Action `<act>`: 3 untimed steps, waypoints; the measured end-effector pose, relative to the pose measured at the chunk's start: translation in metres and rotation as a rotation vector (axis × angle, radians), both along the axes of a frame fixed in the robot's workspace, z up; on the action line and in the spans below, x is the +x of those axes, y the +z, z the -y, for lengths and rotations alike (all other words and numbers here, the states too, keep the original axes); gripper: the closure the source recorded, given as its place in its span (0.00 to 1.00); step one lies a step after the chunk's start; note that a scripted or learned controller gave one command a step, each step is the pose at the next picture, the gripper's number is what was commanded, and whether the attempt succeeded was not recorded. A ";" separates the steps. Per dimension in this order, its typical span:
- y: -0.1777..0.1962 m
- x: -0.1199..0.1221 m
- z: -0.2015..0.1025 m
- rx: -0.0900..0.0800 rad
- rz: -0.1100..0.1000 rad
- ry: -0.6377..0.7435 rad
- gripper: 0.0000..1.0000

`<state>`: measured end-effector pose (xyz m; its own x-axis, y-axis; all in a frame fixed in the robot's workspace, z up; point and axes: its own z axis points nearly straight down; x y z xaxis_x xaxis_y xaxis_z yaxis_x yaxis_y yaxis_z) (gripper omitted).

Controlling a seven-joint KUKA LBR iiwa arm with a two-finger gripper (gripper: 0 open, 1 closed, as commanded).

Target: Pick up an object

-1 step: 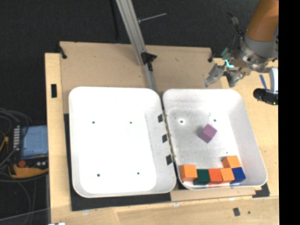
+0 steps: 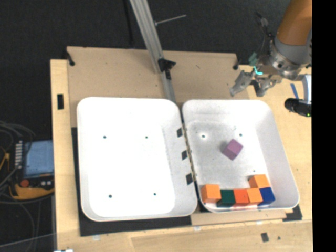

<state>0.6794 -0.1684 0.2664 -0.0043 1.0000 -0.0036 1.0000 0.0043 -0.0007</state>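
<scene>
1 purple cube [image 2: 232, 149], 2 white bins [image 2: 131, 114]

Smooth white plastic bins [image 2: 131, 109] sit on a matt wooden bench [image 2: 121, 62] beside a metal rail [image 2: 149, 30].

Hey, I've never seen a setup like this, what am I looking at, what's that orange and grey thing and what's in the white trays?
This is one camera looking down at a slant on a workbench. The orange and grey thing is a robot arm reaching in from the right; its gripper hangs over the far edge of the right tray, with nothing between its fingers. Two shallow white trays sit side by side. In the right one, a purple block lies alone near the middle, and a cluster of blocks, orange, green and blue, sits against the near wall. The left tray is beside it.
</scene>
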 end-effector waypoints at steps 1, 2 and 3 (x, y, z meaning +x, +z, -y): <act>-0.057 -0.004 0.011 0.001 -0.004 -0.006 0.00; -0.102 -0.012 0.009 0.001 -0.003 -0.007 0.00; -0.160 -0.014 0.019 0.001 -0.004 -0.008 0.00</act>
